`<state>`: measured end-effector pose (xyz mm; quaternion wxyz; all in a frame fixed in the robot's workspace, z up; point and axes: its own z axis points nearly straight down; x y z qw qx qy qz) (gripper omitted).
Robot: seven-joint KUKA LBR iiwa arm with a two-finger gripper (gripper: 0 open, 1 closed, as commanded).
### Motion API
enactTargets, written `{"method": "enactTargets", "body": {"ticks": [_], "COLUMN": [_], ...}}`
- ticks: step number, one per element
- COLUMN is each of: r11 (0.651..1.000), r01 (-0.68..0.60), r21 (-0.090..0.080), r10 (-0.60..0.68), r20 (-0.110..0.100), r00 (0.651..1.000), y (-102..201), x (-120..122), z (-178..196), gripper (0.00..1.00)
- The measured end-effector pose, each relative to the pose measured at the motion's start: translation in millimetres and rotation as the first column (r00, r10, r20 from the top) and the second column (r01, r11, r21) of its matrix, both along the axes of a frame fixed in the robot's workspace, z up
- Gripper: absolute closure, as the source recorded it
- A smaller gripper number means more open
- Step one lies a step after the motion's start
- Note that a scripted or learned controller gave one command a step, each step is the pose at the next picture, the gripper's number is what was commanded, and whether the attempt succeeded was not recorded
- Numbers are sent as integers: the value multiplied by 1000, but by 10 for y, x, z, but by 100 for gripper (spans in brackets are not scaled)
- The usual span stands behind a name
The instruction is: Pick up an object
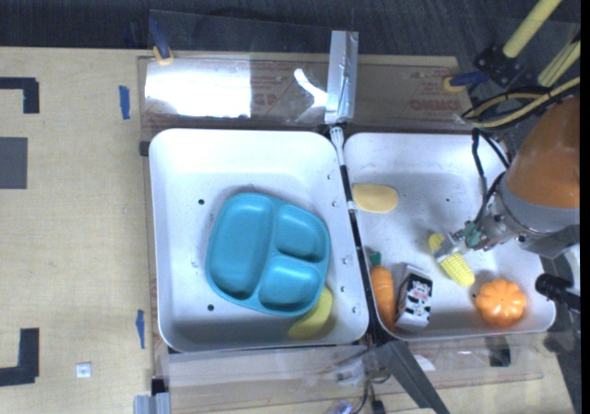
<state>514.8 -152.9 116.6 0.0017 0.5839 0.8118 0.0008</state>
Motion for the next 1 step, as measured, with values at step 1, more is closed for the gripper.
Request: {"method": "enactTargets", "body": {"ticks": [1], "r11": [1000], "r01": [26], "r21": [1], "r10": [-26], "r20": [4], "r00": [1000], "y": [586], "x": [243], "z": [960], "gripper": [100]}}
